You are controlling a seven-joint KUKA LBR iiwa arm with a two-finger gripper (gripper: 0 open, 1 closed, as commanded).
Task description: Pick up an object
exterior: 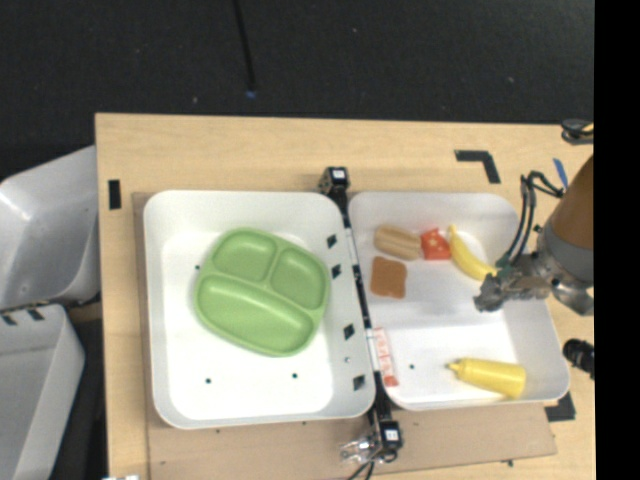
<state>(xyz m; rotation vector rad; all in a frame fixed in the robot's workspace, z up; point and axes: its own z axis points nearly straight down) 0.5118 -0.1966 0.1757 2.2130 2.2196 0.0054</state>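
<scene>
The right bin (440, 308) holds a banana (467, 254), a small red item (435, 245), a tan bread roll (397, 240), a brown square slice (389, 277) and a yellow mustard bottle (490, 374) near the front. My gripper (492, 294) hangs at the bin's right side, just below and right of the banana's lower end. Its dark fingers point left and down, and nothing shows between them. The orange band (574, 208) of the arm stands above the wrist at the right edge.
The left bin (170, 368) carries a green divided plate (263, 290). Black clips (351, 298) run along the ridge between the bins. A white container (40, 238) stands off the bench at left. Cables (528, 218) loop beside the wrist.
</scene>
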